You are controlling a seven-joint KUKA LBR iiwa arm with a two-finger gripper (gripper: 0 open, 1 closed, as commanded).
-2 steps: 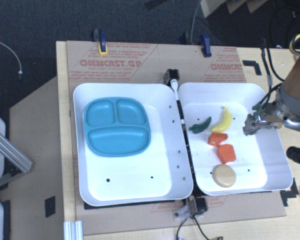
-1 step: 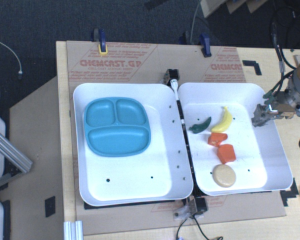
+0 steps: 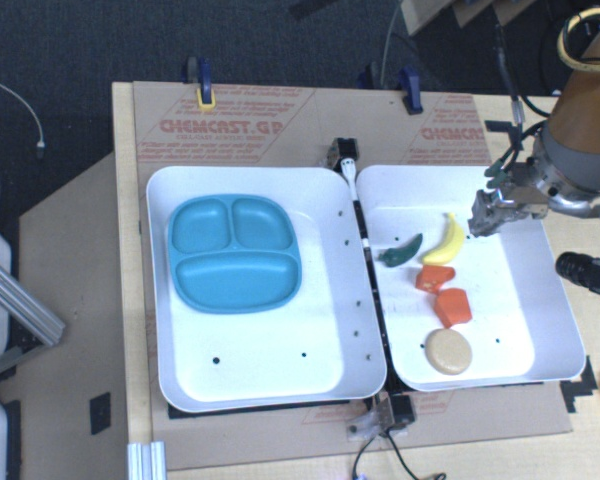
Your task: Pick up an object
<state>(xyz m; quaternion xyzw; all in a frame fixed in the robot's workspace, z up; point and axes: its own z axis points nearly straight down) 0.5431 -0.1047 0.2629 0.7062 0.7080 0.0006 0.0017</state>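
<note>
On the worktop (image 3: 130, 268), a sheet of brown cardboard printed with red lettering, the left bin (image 3: 170, 348) holds a smooth blue plastic plate (image 3: 236, 253) with three moulded compartments. Taking the banana (image 3: 444, 240) as the landmark: it lies in the right bin (image 3: 540, 318), a short curved yellow piece, glossy like toy plastic. Just left of it sits a small dark green pepper-shaped piece (image 3: 402, 250); just below it, touching or nearly so, is an orange-red chunk (image 3: 432, 277), then a blockier orange cube (image 3: 453, 306) lower again, and below that a round, pale beige disc (image 3: 448, 351) like a biscuit. The end effector (image 3: 480, 218) hangs just right of the banana's upper tip, on the grey arm with its orange band (image 3: 585, 103); nothing shows between its fingers, and how far apart they stand I cannot tell. The banana looks the nearest candidate. A sound grasp would likely come from centring above its middle and closing across the narrow width rather than along the curve, since slick rounded plastic may squirt sideways, and the orange-red chunk close by could be nudged.
</note>
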